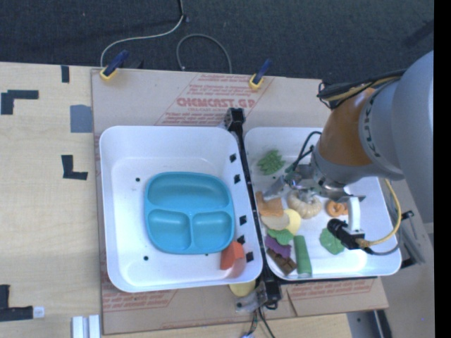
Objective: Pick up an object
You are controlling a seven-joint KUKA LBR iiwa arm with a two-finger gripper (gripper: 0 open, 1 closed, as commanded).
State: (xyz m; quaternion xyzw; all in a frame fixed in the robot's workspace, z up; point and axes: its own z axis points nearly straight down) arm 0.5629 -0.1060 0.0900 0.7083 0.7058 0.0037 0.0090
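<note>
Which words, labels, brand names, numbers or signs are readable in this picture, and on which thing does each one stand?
"CHEMCAST GP": red print on the brown board under the two white bins, above the left bin; the letters are soft, so this reading is not certain.
Smaller red print lines around that name and along the board's lower edge: too small and blurred to read.
Black marks on the wooden bench: plain shapes, not letters.

Arm (380, 129) bent; hand (304, 189) lowered

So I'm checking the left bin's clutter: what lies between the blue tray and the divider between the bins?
In the camera view, mostly bare white bin floor separates the blue tray from the divider; an orange-red piece sits beside the tray's lower right corner.
</note>
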